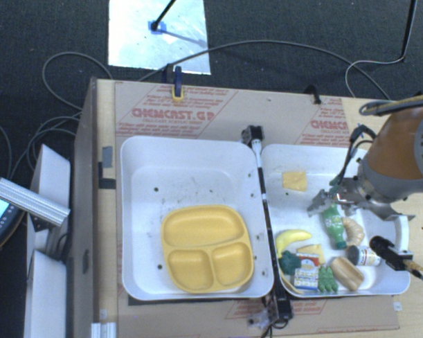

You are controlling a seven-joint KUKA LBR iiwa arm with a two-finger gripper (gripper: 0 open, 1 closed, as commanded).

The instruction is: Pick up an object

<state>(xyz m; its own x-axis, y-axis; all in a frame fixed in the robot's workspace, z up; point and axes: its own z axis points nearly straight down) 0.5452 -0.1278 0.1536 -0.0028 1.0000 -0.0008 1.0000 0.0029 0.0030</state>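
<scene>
- White plastic bins sit side by side on the bench; the left bin [138, 197] carries a yellow divided tray [207, 246] lying flat toward its front.
- Right bin [316, 161] holds a cluster of toy food along its front half, plus one yellow cheese square [294, 180] lying apart near the back.
- Cluster contents, left to right: yellow banana [292, 238], dark green broccoli piece [288, 262], small printed carton [306, 275], a second green leafy piece [327, 278], and a bread roll [347, 273] at the front.
- Green bottle [333, 226] lies tilted behind the cluster, with a pale, rounded item [354, 231] just beside it on the right.
- Small jar [366, 257] with a dark cap lies on its side near the right wall.
- Arm [399, 154] reaches in from the right, its orange band above the grey wrist.
- Gripper [328, 201] is low over the right bin, directly behind the green bottle and near its top end; contact cannot be confirmed.
- Finger state: cannot be determined from this angle; no object is seen between them.
</scene>
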